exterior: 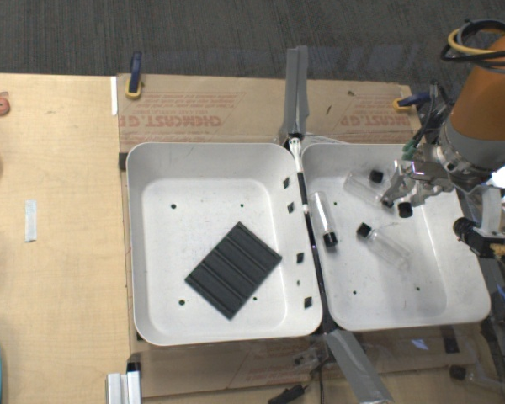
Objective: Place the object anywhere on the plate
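Observation:
A dark grey ribbed plate (234,270) lies flat and turned at an angle in the left bin (151,175). Three clear vials with black caps lie in the right bin (429,310): one (323,217) along its left wall, one (382,242) near the middle, one (362,182) toward the back. My gripper (401,199) hangs low over the back right part of that bin, just right of the rear vial. A small black round piece (405,210) shows at its tip; I cannot tell whether it is a held cap or part of the gripper.
The grey arm with its orange band (481,99) comes in over the right bin's far right corner. A metal divider (296,99) runs between the bins. Cardboard (202,108) lies behind them, with clamps at its corners.

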